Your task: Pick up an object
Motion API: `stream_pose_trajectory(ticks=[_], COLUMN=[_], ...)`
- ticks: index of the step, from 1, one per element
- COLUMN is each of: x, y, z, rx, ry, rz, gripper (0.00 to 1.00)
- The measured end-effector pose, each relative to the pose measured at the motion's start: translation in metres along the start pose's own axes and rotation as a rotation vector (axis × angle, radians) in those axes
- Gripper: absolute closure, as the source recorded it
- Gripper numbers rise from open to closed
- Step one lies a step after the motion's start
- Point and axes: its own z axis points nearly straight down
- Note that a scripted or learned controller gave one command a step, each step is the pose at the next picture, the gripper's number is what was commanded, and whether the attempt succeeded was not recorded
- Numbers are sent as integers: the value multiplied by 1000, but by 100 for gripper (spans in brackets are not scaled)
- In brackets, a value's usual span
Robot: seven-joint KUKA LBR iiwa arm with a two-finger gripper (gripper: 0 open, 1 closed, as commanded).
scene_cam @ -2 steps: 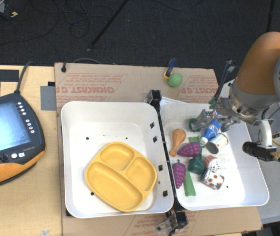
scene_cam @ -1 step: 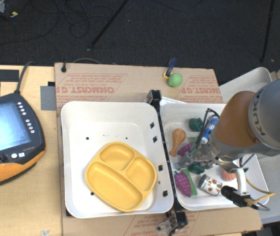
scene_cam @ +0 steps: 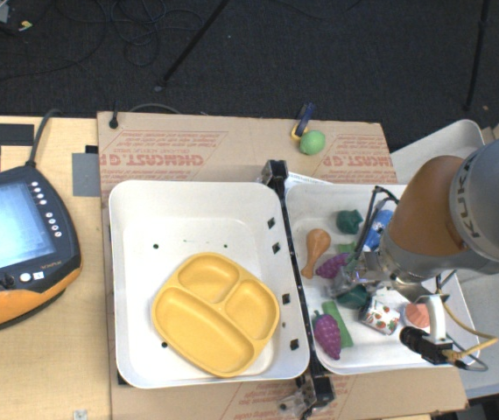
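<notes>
Just beside the hand: a purple toy (small, lumpy).

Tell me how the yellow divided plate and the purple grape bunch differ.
The yellow divided plate lies in the left bin; the purple grape bunch lies in the right bin, among other toys. The plate is far larger, taking up much of its bin's floor, while the grapes are small. The plate is smooth, with three compartments; the grapes are bumpy. Both rest on a bin floor, apart from the gripper.
</notes>
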Motion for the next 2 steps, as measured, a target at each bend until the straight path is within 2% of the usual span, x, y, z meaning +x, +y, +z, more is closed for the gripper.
stream_pose_trajectory(ticks=[1, 2], x=[77, 132], y=[-44, 92], z=[-94, -148], rx=[-3, -17], ry=[3, 0], rz=[-17, -18], gripper=[100, 100])
